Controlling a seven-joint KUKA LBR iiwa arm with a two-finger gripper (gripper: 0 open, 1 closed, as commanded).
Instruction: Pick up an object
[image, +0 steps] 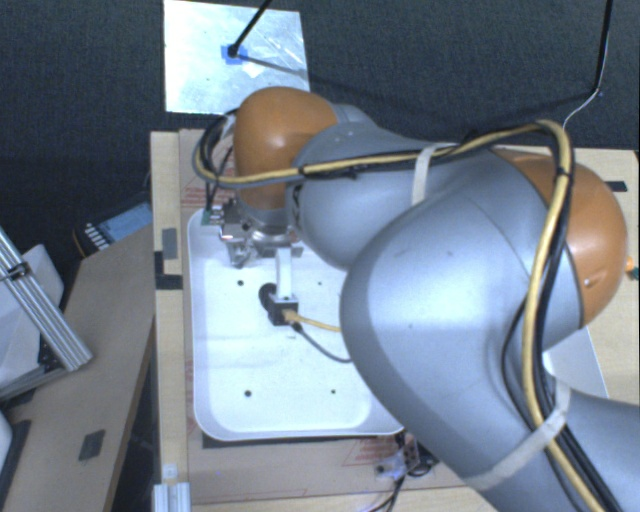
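The white bin (230, 400) spreads to the left of and below the gripper (240, 250), which hangs low over the bin's far end, near its left wall. Whether the gripper is spread or pressed together cannot be told. To its right the grey arm (450, 300) covers the bench, so where the object to pick lies cannot be told.

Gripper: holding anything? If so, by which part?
Cannot be told. The gripper sits over the far end of the white bin, tucked under the arm; no object can be made out in its grasp.
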